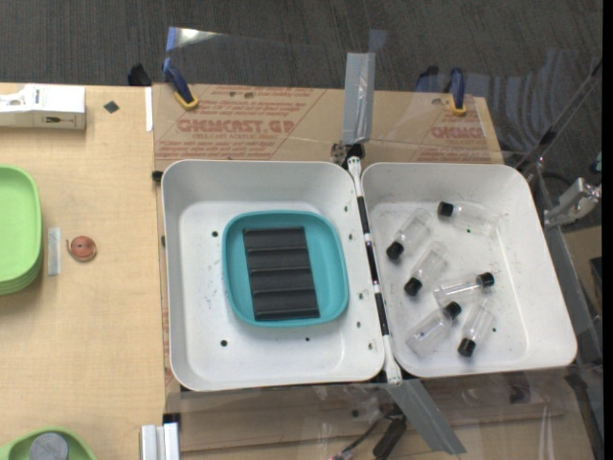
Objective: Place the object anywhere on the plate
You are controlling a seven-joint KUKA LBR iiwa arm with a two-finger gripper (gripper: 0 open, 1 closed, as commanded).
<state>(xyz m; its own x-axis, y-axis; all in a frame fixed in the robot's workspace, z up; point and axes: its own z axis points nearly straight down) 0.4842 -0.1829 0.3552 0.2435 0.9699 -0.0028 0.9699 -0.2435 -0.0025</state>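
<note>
Several clear vials with black caps lie scattered in the right bin point(536, 257); one point(410, 233) is near its left wall, another point(464, 214) lies at the back, and a third point(473, 332) sits toward the front. A teal plate point(331, 271) sits in the middle of the left bin point(192, 276). A black ridged block point(281, 273) rests on the plate and covers most of its floor.
A stack of green plates point(17, 228) sits at the left edge of the wooden bench, with a small red disc point(83, 248) beside it. A white box point(43, 108) lies at the back left. Cardboard point(249, 121) held by clamps lies behind the bins.
</note>
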